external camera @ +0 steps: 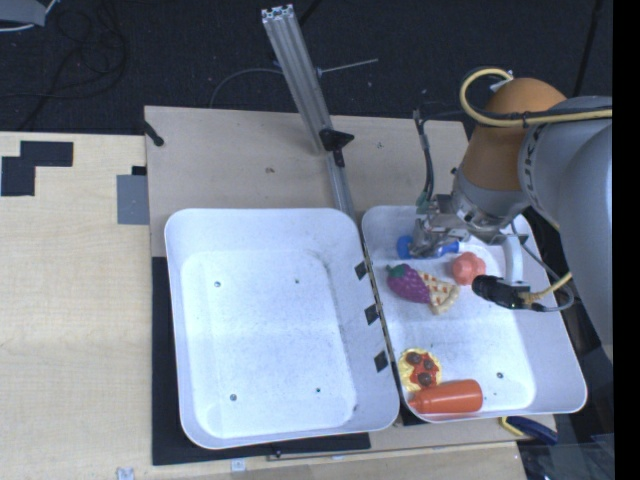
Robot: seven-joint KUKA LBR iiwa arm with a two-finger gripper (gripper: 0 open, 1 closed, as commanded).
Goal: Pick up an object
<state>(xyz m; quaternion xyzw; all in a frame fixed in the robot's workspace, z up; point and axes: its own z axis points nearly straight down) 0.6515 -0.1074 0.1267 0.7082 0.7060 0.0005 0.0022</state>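
A grey KUKA arm [575, 178] is reaching in from the right, its orange band [505, 133] sitting above the wrist. The wrist is pointing down into the far part of the right bin [500, 343]. The gripper [432, 236] is hanging low over a blue object [406, 246], right at it. Whether the gripper is wide, narrow or closed on anything cannot be told at this size.

Two shallow white bins are sitting side by side on a pale wooden worktop [230, 163].

In the right bin, an orange-red toy sausage [448, 397] is lying nearest the camera along the front wall. Just behind it, touching or nearly so, a small yellow toy food piece with red spots [420, 366] is resting. Farther back, a purple bunch of toy grapes [407, 283] is lying next to a toy pizza slice [440, 293], the two touching. A red round toy [467, 266] is sitting just beyond the slice, to its right. The blue object is lying farthest back, near the far left corner of this bin, partly covered by the gripper.

The left bin [260, 318] is showing its bare white floor.

Beyond the bins, an aluminium bar [300, 68] is leaning across the worktop.
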